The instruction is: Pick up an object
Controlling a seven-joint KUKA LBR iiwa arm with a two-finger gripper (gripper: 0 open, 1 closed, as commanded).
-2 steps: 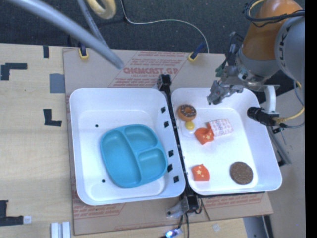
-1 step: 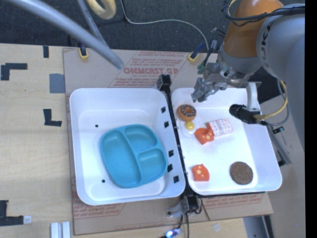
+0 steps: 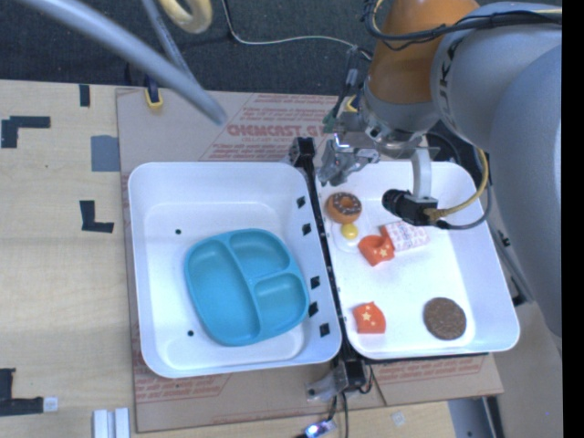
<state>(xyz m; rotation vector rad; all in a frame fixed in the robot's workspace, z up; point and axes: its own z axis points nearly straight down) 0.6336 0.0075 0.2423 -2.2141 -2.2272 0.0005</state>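
The right white bin (image 3: 484, 336) holds several small items: a sprinkled donut (image 3: 344, 207), a small yellow ball (image 3: 349, 233), an orange-red block (image 3: 375, 249), a red-and-white packet (image 3: 405, 235), a red block with a yellow mark (image 3: 368, 318) and a brown round cookie (image 3: 444, 318). My gripper (image 3: 338, 170) hangs over the bin's far left corner, just above and beyond the donut. Nothing shows between its fingers. The grey arm with its orange band (image 3: 415, 35) covers the bin's far right part.
The left white bin (image 3: 151, 208) holds a blue divided tray (image 3: 245, 284). A black-clipped divider (image 3: 315, 235) separates the two bins. Grey rods (image 3: 173, 53) cross the upper left, and a cable runs behind the bins.
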